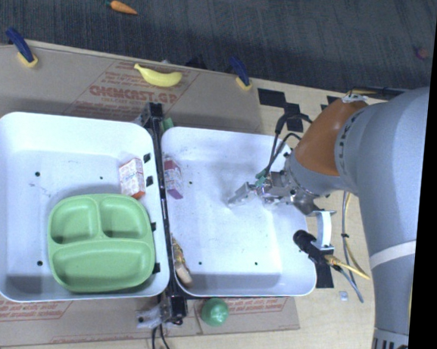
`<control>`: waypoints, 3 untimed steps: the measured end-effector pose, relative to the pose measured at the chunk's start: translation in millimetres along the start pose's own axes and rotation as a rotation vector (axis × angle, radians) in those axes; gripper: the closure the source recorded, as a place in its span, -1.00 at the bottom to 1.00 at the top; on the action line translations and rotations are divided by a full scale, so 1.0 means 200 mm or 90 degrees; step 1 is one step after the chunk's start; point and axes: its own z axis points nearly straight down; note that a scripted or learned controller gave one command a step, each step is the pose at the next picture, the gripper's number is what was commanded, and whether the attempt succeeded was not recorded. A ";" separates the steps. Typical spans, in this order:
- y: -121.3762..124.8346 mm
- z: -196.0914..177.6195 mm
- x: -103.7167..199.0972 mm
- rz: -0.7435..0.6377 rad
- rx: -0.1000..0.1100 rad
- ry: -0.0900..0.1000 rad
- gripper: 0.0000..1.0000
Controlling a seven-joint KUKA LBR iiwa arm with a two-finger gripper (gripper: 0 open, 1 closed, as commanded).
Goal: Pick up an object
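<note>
Nearest the viewer, a green ball (215,311) sits on the cardboard just outside the front rim of the right bin (224,281). A small tan object, hard to make out, (179,266) lies at that bin's front left corner, against the divider between the bins.

The left bin (19,190) holds a green divided plate (102,241) in its front half. Just behind the plate, touching its far edge, lies a small red and white packet (131,177). A second, similar packet (172,176) lies in the right bin, close to its left wall.

The gripper (239,195) hangs over the middle of the right bin, reaching in from the right, its thin metal fingers (246,190) pointing left. They look close together with nothing between them, though the view is too small to be sure how far apart they stand. The nearest packet lies well to the gripper's left; the tan object is to its front left.

Farther back, a yellow banana (159,75) rests on the cardboard behind the bins, and an orange carrot (124,7) lies on the dark floor beyond.
</note>
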 end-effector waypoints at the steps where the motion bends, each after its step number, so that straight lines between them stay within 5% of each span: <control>1: -0.38 0.00 0.00 -0.001 0.002 -0.001 -1.00; 2: -0.09 0.00 0.00 0.000 0.000 0.000 -1.00; 3: -0.37 0.00 0.00 -0.001 0.002 0.000 -1.00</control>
